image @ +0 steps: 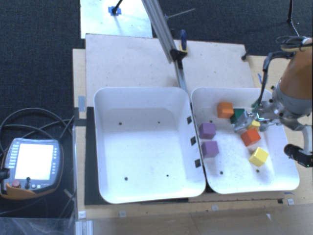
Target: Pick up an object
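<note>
the gripper [243, 122] sat low in the right bin [215, 185] among crowded blocks, nearest the green block [238, 114], presumably to grab it; its grip was unclear.

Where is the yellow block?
The yellow block lies in the right-hand bin, toward its lower right part, just below the red-orange block and apart from it.

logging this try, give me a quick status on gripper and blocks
Gripper low in right bin, among the blocks. Green block and red block right beside it. Nothing visibly held. Orange block crowds close.
</note>
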Controlling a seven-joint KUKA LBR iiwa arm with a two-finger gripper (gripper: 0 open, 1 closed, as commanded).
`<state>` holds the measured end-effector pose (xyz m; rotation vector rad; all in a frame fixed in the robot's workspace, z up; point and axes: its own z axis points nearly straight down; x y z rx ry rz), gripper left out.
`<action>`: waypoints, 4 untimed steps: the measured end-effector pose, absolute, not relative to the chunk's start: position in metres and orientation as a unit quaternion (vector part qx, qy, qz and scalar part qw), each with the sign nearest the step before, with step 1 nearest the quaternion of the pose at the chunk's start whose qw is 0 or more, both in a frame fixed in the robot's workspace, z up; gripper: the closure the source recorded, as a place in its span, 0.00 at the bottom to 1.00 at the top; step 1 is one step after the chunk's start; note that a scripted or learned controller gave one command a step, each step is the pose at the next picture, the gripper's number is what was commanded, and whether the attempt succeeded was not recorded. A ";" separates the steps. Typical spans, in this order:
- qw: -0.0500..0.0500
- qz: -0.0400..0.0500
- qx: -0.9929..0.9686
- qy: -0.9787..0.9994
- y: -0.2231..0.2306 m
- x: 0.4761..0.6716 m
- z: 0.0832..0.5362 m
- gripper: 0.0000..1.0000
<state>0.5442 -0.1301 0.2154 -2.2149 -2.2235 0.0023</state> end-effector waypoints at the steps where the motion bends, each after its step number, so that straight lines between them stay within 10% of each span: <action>1: 0.000 -0.001 -0.706 -0.708 -0.130 0.545 0.218 0.00; 4: 0.000 0.000 -0.706 -0.708 -0.130 0.562 0.090 0.00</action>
